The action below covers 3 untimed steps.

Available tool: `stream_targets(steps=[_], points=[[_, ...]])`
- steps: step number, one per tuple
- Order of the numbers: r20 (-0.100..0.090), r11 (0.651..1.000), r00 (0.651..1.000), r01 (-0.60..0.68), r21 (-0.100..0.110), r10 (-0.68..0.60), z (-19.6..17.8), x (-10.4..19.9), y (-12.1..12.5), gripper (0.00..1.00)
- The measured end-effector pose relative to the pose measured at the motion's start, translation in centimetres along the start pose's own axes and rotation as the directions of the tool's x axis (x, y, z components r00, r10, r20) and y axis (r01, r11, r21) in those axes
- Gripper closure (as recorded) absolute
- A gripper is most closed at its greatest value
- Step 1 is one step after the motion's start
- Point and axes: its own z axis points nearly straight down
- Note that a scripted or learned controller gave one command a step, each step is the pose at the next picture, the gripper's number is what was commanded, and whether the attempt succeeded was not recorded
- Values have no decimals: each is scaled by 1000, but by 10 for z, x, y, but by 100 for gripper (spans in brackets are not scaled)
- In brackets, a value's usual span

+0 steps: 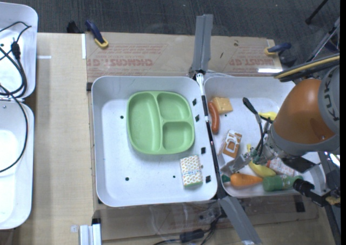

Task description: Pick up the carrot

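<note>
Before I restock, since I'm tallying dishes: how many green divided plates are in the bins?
1: the green divided plate lies in the left bin. The arm covers part of the right bin, so another could be hidden.

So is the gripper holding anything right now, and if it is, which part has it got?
It cannot be told. The gripper sits low in the right bin just above the carrot, among other toy foods, and no item shows clearly between its fingers.

Bench (59, 130) with 2 white bins (108, 146)
</note>
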Motion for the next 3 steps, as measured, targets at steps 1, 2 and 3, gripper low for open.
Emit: stream_targets(steps=[1, 2, 3], points=[[1, 1000, 1000, -4, -1, 4, -9, -1, 0, 100], [1, 997, 997, 73, 0, -73, -100, 65, 26, 100], [1, 997, 997, 72, 0, -72, -100, 65, 26, 0]])
